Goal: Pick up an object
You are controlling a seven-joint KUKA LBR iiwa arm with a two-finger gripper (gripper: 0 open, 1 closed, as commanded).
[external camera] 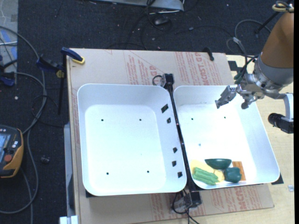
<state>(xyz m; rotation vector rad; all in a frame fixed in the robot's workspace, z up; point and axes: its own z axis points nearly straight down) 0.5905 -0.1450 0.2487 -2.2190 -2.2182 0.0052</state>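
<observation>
My end effector (234, 98) hangs open and holds nothing over the far side of the right bin (261, 134), and the green toys (217, 170) lie well apart at its near edge.

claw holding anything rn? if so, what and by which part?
Nothing held. The claw hangs over the upper part of the right bin with nothing between its fingers. The green objects lie at the bin's near edge, well apart from it.

Single fixed camera above bench (140, 62), looking down at slant, both bins (126, 141) framed.
</observation>
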